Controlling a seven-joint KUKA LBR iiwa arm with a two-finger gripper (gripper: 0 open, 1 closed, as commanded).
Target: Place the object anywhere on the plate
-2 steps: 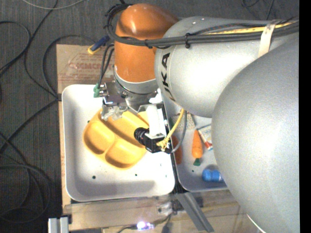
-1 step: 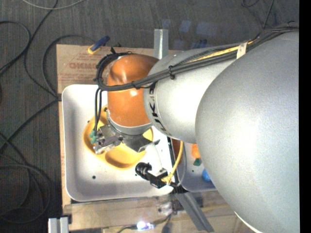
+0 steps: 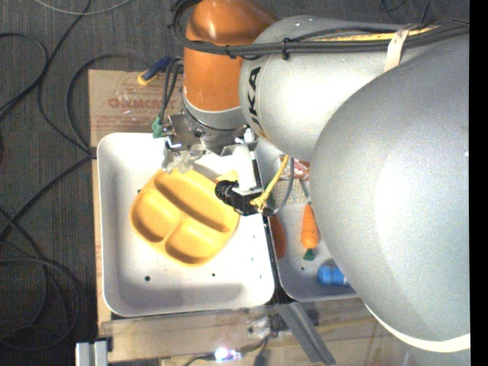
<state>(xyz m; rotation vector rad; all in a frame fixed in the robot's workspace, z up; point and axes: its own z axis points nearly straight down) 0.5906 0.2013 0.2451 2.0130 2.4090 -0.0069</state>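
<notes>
my claw (image 3: 183, 157): over the upper edge of the plate, under my orange wrist band; whether it is spread or pressed together i cannot tell.
plate (image 3: 183, 216): yellow, divided into compartments, lying in my left bin (image 3: 126, 280).
object: i cannot tell which thing it is.
right bin (image 3: 293, 277): a carrot (image 3: 308, 227) and a blue item (image 3: 332, 275) lie here, partly hidden under my arm.

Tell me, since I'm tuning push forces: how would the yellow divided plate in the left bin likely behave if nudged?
The yellow plate looks like stiff moulded plastic, so it would probably slide whole across the smooth white bin rather than flex. It sits low and broad, so tipping seems unlikely. It is probably light for its size.
</notes>
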